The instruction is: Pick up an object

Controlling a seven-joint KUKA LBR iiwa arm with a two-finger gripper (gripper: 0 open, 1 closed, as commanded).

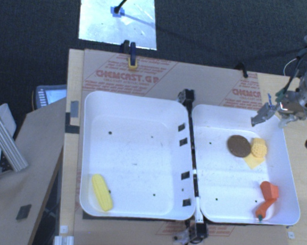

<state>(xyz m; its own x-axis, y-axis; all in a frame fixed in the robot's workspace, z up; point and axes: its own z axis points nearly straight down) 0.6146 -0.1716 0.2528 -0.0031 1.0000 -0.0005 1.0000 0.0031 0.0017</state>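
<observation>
Well below the claw (274, 111) lay a carrot (267, 197); a cookie (239, 146) sat nearer, lower left. Whether the claw was clenched I could not tell. Far to its left, the board (147, 73) read "CHEMCAST GP".

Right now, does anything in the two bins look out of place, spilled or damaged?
Nothing stands out. The yellow corn lies in the left bin; the brown cookie, yellow cracker and carrot lie in the right bin, all intact. The gripper hangs above its far edge.

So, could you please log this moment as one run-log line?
tool: over right bin's far edge, nothing seen held | right bin: brown disc, carrot | left bin: corn
</observation>
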